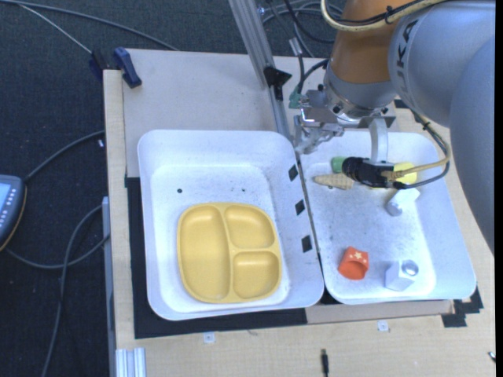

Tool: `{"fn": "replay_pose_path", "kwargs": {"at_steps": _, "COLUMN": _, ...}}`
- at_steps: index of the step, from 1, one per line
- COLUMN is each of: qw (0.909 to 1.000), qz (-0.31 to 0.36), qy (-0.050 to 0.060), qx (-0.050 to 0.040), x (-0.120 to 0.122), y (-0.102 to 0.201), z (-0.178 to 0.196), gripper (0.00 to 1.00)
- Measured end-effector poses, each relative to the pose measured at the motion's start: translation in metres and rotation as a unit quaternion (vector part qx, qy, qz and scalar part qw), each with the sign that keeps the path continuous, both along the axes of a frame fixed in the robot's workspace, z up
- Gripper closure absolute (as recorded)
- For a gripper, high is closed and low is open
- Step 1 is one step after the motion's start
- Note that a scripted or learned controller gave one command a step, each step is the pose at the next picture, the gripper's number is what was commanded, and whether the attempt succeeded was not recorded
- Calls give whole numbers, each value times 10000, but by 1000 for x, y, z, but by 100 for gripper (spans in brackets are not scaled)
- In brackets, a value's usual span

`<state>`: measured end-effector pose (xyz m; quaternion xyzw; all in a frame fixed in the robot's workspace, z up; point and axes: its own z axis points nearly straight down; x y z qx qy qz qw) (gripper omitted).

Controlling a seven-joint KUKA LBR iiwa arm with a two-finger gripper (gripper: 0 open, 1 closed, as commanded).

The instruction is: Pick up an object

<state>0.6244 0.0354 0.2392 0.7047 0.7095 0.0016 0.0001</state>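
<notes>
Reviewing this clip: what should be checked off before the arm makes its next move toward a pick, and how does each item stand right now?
1. Gripper over the right bin: ok, at its far left corner.
2. Gripper carrying something: cannot tell.
3. Targets in right bin: ok; orange piece, grey block, corn-like piece.
4. Targets lying apart from one another: ok.
5. Clearance from the wall between bins: cannot tell; gripper looks close.
6. Yellow divided plate out of the way: ok, in left bin.

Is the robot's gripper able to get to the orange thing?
Probably yes. The orange thing lies uncovered in the right bin, apart from the grey block beside it, and the gripper hangs by that bin's far corner.
</notes>
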Motion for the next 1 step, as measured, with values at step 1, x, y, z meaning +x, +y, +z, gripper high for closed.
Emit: {"fn": "replay_pose_path", "kwargs": {"at_steps": 1, "qw": 10000, "qz": -4, "qy": 26, "qx": -1, "x": -3, "y": 49, "z": -11, "gripper": 100}}
